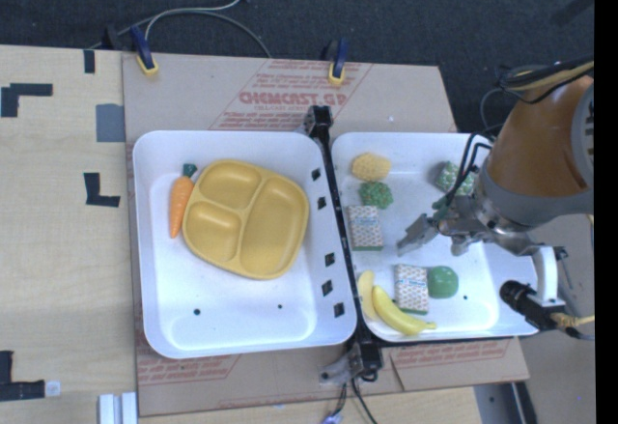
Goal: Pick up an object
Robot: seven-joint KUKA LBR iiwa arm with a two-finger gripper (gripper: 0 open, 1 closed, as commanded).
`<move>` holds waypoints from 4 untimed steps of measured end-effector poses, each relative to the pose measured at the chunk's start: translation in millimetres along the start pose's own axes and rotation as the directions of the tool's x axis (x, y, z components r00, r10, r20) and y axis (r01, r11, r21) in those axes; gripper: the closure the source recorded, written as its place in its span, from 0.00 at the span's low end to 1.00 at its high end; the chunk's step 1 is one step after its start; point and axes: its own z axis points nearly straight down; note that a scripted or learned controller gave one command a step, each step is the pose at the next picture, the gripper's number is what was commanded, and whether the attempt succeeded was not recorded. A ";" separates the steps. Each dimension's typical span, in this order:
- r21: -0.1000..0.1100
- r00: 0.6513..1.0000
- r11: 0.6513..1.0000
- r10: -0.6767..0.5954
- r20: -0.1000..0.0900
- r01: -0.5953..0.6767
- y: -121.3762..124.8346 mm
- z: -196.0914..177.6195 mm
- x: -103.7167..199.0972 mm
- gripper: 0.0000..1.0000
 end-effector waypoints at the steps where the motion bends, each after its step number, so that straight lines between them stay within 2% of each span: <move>1: -0.002 1.000 1.000 0.001 0.001 -0.001 -2.5 103.7 -45.0 0.00; 2: -0.009 1.000 1.000 -0.003 0.001 0.003 79.4 123.0 1.1 0.00; 3: -0.004 1.000 1.000 -0.002 0.000 0.002 162.5 24.3 44.9 0.00; 4: -0.001 1.000 1.000 -0.001 0.001 0.001 181.8 25.6 58.6 0.00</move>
